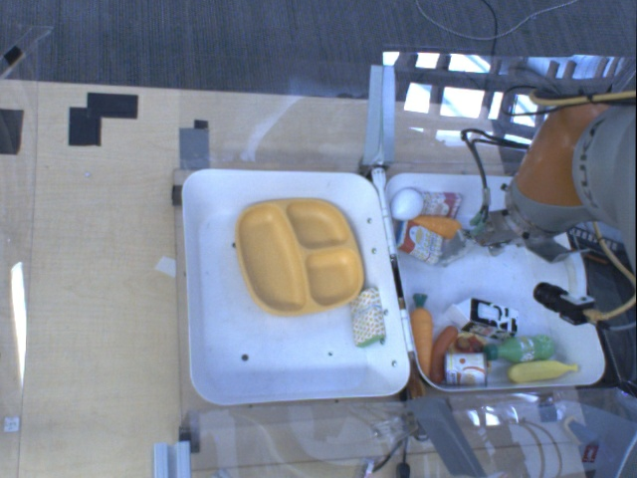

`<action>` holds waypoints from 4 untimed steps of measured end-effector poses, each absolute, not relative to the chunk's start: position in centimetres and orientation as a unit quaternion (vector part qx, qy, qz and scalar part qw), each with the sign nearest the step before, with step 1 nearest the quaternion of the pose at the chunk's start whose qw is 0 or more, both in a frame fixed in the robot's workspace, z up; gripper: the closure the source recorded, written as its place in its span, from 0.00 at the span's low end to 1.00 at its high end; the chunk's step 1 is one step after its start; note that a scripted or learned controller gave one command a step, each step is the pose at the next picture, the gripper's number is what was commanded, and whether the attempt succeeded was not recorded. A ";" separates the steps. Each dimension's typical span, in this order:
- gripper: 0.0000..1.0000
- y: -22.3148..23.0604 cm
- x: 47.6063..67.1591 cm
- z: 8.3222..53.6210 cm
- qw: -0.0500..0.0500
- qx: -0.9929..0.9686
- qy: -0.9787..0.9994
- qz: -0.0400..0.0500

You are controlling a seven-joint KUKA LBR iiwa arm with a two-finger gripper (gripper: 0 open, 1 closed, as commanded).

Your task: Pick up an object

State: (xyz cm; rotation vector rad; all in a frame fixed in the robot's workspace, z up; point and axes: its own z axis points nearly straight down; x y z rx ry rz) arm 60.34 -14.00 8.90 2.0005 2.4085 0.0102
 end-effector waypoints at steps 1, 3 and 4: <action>0.00 -12.7 66.0 8.5 -0.015 0.663 0.749 -0.015; 0.00 -13.3 66.0 8.3 -0.026 0.696 0.718 -0.014; 1.00 -13.5 65.7 9.1 -0.029 0.693 0.720 -0.019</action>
